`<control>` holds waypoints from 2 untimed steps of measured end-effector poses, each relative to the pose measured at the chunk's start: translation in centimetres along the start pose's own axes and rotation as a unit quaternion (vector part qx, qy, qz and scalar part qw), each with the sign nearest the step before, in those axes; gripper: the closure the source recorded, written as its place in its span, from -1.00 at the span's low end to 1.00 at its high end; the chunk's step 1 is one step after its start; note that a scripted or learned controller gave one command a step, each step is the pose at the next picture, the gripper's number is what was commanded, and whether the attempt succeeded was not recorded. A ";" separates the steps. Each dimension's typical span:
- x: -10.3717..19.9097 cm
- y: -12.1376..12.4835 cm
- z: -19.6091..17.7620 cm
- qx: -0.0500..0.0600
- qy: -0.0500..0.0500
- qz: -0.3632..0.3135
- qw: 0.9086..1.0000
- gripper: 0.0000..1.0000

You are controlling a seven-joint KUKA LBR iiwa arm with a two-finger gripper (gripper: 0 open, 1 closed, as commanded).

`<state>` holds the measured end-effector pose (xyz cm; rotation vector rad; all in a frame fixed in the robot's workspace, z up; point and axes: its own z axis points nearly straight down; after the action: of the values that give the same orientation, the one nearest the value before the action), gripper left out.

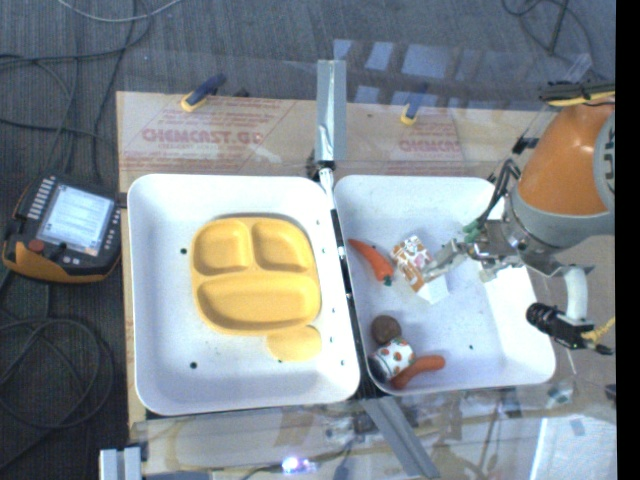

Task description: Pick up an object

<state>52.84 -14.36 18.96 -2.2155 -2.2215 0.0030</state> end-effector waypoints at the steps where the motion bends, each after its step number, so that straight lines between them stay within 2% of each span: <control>1: 2.8 5.3 7.3 0.000 -0.001 -0.073 0.997 -1.00; 2: -0.6 6.1 10.0 -0.007 0.000 -0.048 0.999 -1.00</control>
<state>58.92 -14.91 8.96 -2.1125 -2.3332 -0.0112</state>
